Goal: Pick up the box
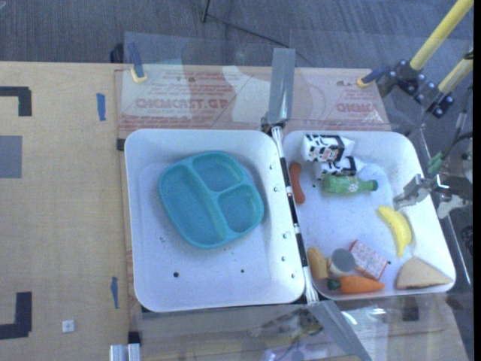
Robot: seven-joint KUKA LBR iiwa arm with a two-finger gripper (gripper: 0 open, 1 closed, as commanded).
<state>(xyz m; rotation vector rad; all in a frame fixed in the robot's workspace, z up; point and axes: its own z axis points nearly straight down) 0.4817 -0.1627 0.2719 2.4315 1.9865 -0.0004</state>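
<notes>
A small pink-and-red box [369, 259] lies flat near the front of the right bin [428, 164], next to a grey can [342, 260]. A black-and-white cow-patterned carton [327, 150] lies at the bin's back left. My gripper [413, 192] hangs over the right side of this bin, just above the banana [398, 229]. It is well apart from both the box and the carton, and nothing shows in it.
The right bin also holds a green bottle [348, 185], a red sausage [297, 183], a carrot [359, 284], a bread roll [317, 262] and a sandwich wedge [422, 275]. A teal divided plate [210, 198] lies in the left bin [143, 232].
</notes>
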